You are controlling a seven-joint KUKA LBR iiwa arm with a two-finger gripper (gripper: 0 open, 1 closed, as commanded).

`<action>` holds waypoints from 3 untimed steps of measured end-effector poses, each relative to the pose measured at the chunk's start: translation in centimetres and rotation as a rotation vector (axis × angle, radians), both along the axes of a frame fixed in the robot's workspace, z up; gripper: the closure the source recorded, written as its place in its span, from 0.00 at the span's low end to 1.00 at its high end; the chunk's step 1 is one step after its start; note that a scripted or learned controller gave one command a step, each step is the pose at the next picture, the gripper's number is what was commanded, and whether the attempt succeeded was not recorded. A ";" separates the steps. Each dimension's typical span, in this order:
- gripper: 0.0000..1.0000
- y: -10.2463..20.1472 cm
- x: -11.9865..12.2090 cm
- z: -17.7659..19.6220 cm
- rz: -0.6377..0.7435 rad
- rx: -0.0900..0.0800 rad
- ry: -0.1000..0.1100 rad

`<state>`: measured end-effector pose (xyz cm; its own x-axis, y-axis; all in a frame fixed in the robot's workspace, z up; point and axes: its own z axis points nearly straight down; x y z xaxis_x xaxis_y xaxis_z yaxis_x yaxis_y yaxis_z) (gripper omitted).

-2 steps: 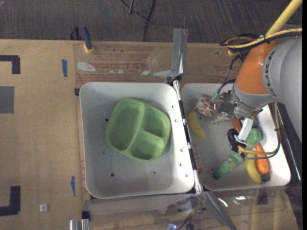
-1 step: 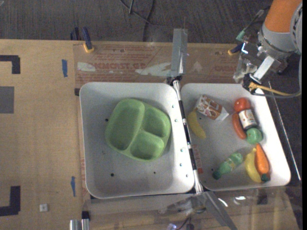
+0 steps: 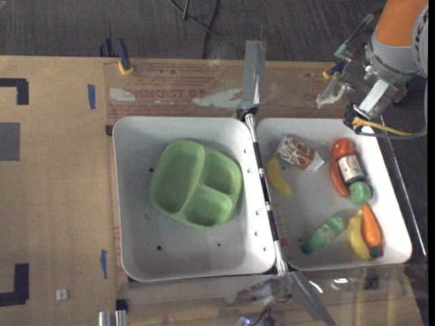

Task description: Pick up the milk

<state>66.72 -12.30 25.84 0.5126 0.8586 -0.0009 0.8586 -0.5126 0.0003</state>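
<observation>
The milk [image 3: 299, 153] is a small white carton with red-brown print, lying on its side in the far left part of the right bin [image 3: 397, 202]. My gripper [image 3: 345, 106] hangs over the far rim of that bin, up and to the right of the carton and well apart from it. Its fingers [image 3: 329, 94] stand apart with nothing between them, so it is open. The grey arm with its orange band [image 3: 402, 12] comes in from the top right corner.
The right bin also holds a yellow banana [image 3: 277, 176] beside the milk, a red bottle [image 3: 346, 168], a green ball [image 3: 360, 193], a green bottle [image 3: 325, 232], a carrot [image 3: 370, 228] and a yellow fruit [image 3: 355, 238]. A green divided plate [image 3: 196, 182] lies in the left bin [image 3: 136, 243].
</observation>
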 end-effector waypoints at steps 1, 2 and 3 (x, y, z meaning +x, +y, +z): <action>0.00 8.3 -0.1 -7.4 0.073 0.002 0.004; 0.00 0.9 -0.2 -7.3 -0.112 0.000 -0.001; 0.00 1.0 -0.2 -7.3 -0.111 0.000 0.000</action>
<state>66.50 -11.32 18.51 0.6045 0.7966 -0.0007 0.7966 -0.6045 0.0004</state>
